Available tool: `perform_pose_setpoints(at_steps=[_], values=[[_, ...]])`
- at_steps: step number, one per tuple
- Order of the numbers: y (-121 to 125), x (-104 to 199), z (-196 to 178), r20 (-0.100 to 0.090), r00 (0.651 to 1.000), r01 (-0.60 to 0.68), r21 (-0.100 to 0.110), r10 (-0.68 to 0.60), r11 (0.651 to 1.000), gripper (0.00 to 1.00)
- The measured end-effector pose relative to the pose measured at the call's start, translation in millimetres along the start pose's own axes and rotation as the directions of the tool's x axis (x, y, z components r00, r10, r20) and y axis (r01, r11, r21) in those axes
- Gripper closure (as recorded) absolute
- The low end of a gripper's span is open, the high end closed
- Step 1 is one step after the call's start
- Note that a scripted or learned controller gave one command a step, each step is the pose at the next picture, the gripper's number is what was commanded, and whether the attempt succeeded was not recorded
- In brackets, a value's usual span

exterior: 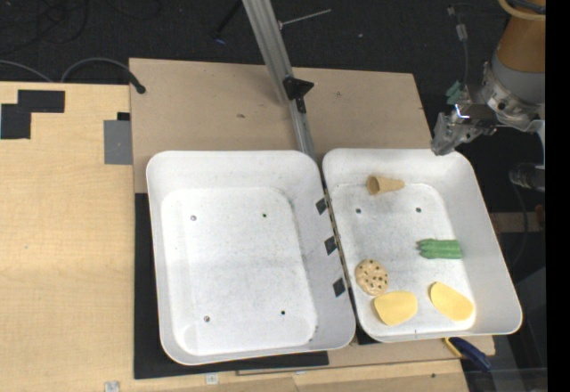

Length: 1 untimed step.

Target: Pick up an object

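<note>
My hand hovers at the right bin's far rim; grip state indeterminate. Recommend descending squarely over the cone, nearest, standing clear.

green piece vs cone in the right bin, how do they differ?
The green piece is green and elongated, lying crosswise near the right wall; the small cone is tan and tapered, pointing toward the bin's right side. The cone sits at the far end of the right bin, the green piece about midway down. Both lie flat, untouched, apart from other items.
</note>
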<state>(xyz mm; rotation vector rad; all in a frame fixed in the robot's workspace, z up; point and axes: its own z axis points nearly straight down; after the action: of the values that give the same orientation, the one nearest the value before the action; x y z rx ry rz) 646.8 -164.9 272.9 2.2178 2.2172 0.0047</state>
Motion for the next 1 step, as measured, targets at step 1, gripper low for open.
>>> perform_pose_setpoints(at_steps=[1], values=[[-10.1, 56.9, 15.1, -0.005, 1.0, 0.004, 0.01, -0.004, 1.0, 1.0]])
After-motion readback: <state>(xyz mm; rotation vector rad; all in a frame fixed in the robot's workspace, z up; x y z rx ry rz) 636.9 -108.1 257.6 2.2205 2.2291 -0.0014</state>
